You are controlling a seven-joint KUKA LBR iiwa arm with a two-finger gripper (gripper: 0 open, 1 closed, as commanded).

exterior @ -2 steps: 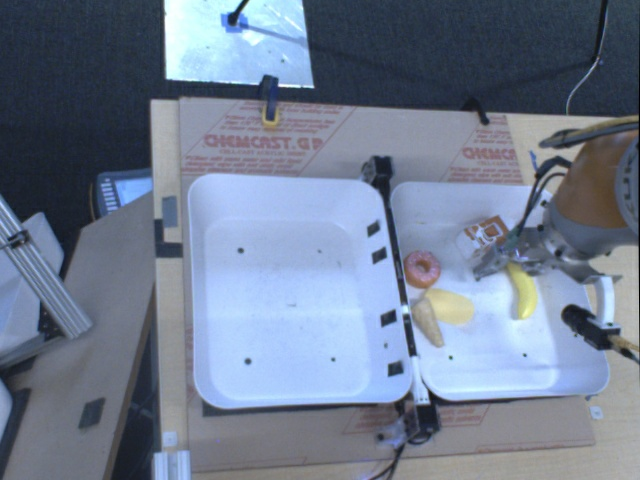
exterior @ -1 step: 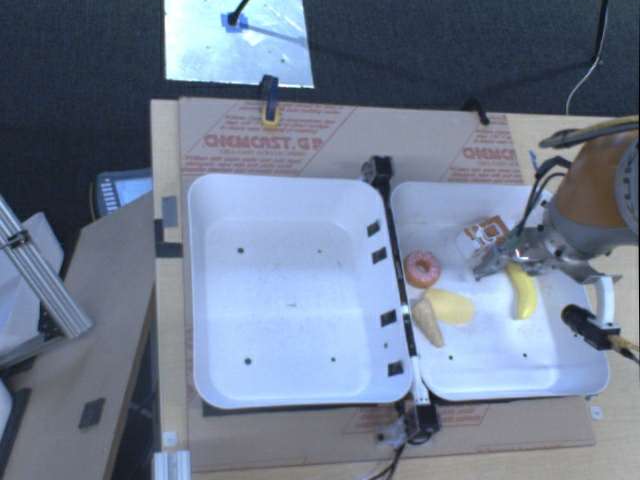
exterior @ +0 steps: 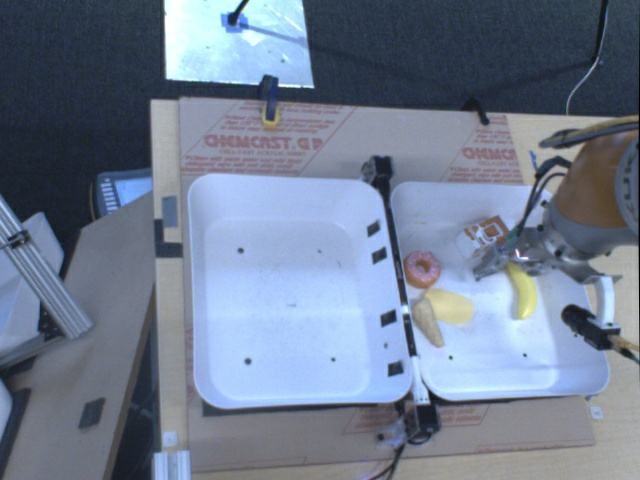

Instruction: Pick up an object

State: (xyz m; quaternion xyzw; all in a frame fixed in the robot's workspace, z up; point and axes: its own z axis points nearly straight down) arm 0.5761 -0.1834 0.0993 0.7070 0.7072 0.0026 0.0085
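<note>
The right bin (exterior: 520, 368) holds several items. A pink-iced doughnut (exterior: 421, 268) lies near its left wall. Below it sit a pale yellow lump (exterior: 451, 307) and a tan wedge (exterior: 428, 322), touching each other. A yellow banana (exterior: 523, 292) lies towards the right, and a white and orange packet (exterior: 487, 233) lies above it. My gripper (exterior: 493, 263) is low in the right bin, between the packet and the banana's upper end, close to both. I see nothing lifted off the bin floor.
The left bin (exterior: 290, 298) lies beside the right one, with a black clip strip (exterior: 392, 288) along the shared wall. The grey and orange arm (exterior: 595, 203) crosses the right bin's right edge. A cardboard sheet (exterior: 330, 138) lies under both bins.
</note>
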